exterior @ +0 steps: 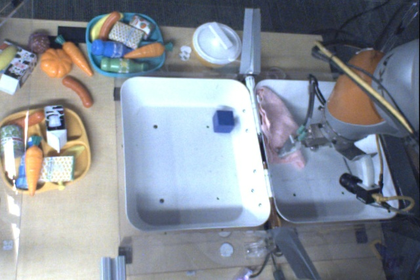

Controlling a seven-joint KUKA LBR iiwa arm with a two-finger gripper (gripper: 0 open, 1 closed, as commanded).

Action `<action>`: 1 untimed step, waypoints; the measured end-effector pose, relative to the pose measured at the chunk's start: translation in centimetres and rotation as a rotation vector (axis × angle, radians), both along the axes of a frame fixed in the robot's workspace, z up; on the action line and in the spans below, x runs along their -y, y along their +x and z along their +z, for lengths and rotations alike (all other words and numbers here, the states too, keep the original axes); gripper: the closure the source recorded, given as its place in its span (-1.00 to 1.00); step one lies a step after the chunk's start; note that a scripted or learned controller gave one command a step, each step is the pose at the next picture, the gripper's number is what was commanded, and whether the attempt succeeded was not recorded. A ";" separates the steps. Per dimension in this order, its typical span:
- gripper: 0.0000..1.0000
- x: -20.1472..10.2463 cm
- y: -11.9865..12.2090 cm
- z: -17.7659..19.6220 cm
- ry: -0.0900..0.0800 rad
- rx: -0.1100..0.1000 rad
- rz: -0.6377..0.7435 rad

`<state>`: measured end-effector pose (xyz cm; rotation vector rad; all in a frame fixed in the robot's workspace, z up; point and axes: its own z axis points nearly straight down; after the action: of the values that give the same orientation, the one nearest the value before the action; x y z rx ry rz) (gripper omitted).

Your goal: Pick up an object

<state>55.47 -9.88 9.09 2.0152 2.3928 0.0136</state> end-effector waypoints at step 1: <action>1.00 -0.1 0.3 1.2 0.000 0.007 0.001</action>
<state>55.74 -9.79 10.32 2.0111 2.3892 0.0209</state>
